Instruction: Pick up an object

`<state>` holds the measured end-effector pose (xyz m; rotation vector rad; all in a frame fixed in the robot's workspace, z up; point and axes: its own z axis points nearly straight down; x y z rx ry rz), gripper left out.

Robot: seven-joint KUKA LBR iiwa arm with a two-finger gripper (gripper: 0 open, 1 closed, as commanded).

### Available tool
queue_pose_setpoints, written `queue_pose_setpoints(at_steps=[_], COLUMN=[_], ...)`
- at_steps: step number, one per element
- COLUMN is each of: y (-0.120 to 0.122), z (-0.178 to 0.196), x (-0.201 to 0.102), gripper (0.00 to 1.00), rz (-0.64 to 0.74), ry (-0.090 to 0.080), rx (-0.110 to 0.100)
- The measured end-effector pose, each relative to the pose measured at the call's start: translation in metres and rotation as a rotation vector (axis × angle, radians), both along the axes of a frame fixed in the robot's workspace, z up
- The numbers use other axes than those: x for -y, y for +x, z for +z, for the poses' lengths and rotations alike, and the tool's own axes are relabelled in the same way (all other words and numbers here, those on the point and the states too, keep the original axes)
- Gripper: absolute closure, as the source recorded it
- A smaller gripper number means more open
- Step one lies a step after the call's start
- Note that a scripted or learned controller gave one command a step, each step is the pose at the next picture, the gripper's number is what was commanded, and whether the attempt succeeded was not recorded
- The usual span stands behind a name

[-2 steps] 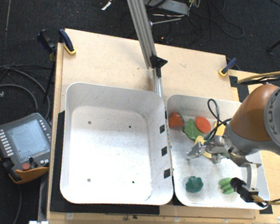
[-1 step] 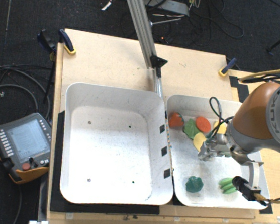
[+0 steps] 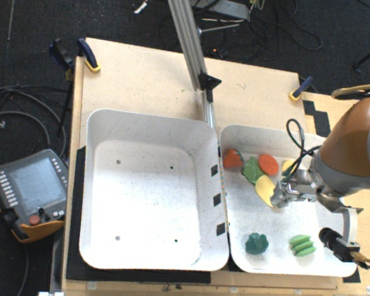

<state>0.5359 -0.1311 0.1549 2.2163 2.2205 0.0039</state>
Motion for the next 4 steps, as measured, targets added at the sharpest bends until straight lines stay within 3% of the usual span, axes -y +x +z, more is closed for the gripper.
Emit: queue_pose_setpoints(at_steps=[2, 4], y=[0.004, 0.037], z=[0.096, 0.092], x=[0.001, -0.112], gripper=[1.0, 1.0], rz=[0.002, 0.006], ry=[-0.001, 0.003], rx=[0.002, -0.003])
